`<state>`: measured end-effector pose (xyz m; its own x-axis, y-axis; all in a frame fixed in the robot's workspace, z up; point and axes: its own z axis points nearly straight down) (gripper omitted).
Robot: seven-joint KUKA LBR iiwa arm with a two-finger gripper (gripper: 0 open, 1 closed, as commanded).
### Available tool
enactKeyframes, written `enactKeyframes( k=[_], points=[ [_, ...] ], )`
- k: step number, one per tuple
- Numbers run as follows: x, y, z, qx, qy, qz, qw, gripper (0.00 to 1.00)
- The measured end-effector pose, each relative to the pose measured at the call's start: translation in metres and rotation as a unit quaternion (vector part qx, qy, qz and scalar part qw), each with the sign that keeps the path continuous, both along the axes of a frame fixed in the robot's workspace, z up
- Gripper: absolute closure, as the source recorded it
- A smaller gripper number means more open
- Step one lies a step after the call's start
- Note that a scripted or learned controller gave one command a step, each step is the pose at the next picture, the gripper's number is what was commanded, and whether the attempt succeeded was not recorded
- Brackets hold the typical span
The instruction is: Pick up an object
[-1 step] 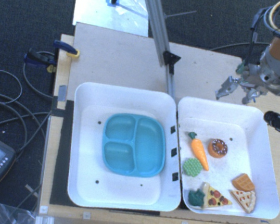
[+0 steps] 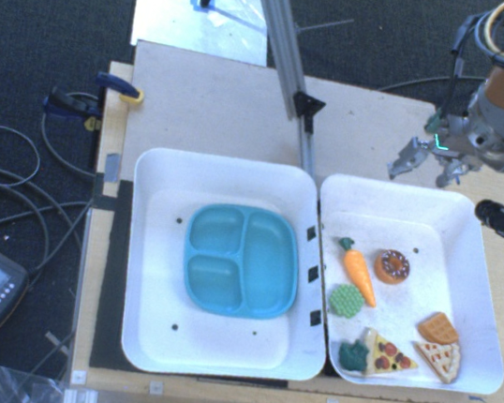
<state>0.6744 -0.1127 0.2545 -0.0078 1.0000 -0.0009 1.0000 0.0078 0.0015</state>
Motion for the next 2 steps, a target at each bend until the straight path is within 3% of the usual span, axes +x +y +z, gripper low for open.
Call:
enactKeyframes(
  k=[2],
  points=[
    [0.007, -0.008, -0.113, 0.0001, 0.002, -0.004, 1.0, 0.0]
  ],
)
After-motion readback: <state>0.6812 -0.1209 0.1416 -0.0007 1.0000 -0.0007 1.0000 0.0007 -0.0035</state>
